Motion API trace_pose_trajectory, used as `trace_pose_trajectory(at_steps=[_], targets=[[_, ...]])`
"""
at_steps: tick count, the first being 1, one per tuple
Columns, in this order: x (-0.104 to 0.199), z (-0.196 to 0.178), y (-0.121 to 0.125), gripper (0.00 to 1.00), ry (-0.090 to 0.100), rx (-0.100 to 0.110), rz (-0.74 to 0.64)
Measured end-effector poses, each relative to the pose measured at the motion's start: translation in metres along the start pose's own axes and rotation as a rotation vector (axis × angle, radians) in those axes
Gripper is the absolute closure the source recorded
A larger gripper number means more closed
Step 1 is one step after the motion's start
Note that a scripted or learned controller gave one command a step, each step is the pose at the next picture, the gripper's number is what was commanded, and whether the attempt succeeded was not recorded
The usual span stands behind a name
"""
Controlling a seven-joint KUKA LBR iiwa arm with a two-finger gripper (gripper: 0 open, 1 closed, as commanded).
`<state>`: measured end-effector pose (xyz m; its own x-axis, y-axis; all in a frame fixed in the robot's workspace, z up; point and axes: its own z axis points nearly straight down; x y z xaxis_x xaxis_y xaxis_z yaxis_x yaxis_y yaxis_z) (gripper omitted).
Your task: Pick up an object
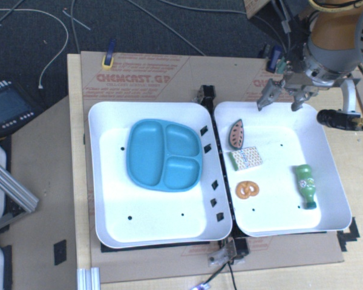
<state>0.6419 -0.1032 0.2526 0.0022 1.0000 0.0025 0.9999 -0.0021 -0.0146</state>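
My gripper (282,101) hangs open over the far rim of the right bin (327,162), its two fingers spread with nothing between them. Below it in that bin lie a watermelon slice (236,133), a green-and-white patterned packet (247,157), a small brown pretzel (247,190) and a green bottle (305,185) on its side near the right wall. The watermelon slice is the nearest thing to the gripper, down and to its left.
The left bin (109,180) holds a blue divided plate (164,154). A row of black clips runs along the seam between the bins (213,162). Cardboard sheet (139,71) lies under both bins, with cables on the dark floor behind.
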Motion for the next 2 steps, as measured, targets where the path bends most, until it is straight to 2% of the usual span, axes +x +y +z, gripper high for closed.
trace_pose_trajectory(at_steps=[1, 2], targets=[[0.0, -0.008, 0.002, 0.0, -0.002, -0.014, -0.003], [0.008, 0.052, -0.002, 0.0, -0.001, -0.007, -0.002]])
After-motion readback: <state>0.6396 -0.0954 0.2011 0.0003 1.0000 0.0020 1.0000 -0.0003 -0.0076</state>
